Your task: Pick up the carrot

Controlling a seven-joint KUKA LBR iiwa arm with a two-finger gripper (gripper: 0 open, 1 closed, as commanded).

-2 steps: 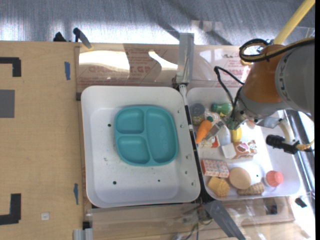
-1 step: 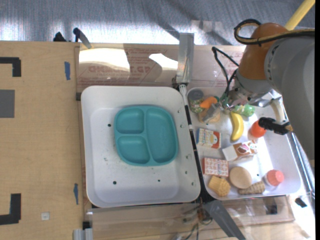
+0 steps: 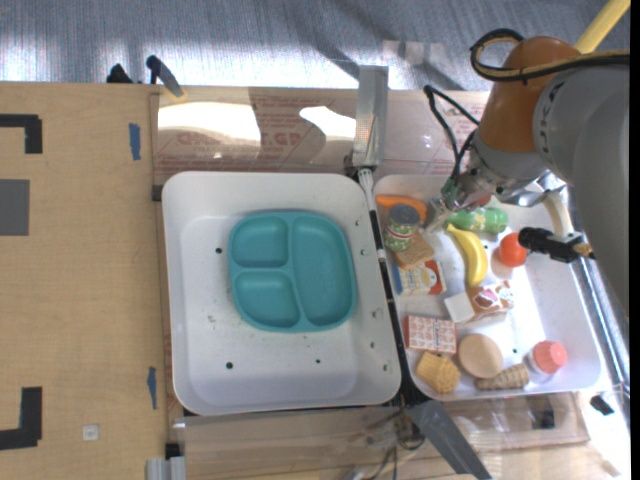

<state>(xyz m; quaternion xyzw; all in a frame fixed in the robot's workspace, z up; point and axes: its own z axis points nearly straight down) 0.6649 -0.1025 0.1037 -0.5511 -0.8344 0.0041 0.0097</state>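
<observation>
The orange carrot lies in the right bin, right of the yellow banana and just below a green piece. My gripper hangs low over the upper middle of that bin, close above the green piece and the banana's top end, up and left of the carrot. I see nothing held in it. The arm's orange band rises behind it at the upper right.
The left bin holds a teal divided plate. Around the carrot the right bin is crowded: a small jar, food cards, a pink box, a tan round, a waffle piece, a red-capped item.
</observation>
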